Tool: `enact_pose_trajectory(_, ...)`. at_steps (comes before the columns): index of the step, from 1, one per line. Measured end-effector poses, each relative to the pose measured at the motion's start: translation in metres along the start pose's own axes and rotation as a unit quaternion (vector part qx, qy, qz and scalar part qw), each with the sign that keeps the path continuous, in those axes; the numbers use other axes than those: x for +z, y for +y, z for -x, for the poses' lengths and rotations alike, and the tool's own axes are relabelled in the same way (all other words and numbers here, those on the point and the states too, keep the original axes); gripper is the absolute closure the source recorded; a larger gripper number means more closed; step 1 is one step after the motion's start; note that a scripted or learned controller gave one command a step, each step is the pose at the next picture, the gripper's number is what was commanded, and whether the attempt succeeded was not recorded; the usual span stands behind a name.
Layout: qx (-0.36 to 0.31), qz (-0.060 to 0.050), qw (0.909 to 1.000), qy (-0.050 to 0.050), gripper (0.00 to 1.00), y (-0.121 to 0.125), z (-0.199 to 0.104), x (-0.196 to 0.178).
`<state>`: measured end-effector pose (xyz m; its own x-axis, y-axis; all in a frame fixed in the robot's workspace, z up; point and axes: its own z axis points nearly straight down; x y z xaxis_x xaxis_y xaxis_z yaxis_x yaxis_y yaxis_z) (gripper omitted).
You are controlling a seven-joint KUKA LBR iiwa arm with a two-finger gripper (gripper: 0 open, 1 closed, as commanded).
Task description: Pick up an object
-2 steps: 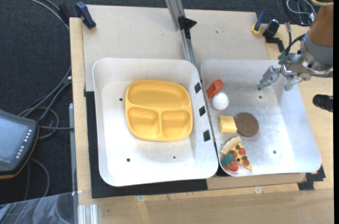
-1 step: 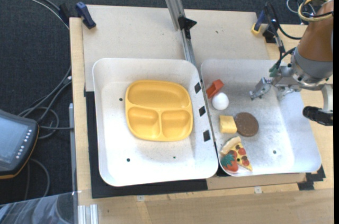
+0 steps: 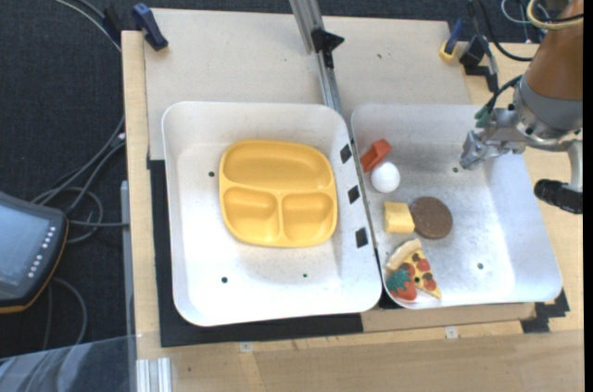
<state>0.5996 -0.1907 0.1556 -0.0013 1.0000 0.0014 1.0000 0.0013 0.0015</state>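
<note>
The right bin (image 3: 519, 223) holds several toy foods along its left side: a red piece (image 3: 374, 153), a white egg (image 3: 384, 177), a yellow cheese block (image 3: 398, 217), a brown round patty (image 3: 431, 218) and a pizza slice (image 3: 413, 271) at the front left corner. My gripper (image 3: 473, 151) hangs over the bin's upper right part, well to the right of the egg and above the patty, with nothing visible between its fingers.
A yellow divided plate (image 3: 278, 193) lies in the left bin (image 3: 185, 196). A metal pole (image 3: 306, 1) slants in from the top down to the divider between the bins. Blue clamps (image 3: 148, 24) sit at the bench's back corners.
</note>
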Motion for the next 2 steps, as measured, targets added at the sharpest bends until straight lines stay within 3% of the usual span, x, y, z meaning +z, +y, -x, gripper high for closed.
enact_pose_trajectory(2,0.0,0.003,1.0,-0.002,1.0,0.012,-0.007,-0.104)
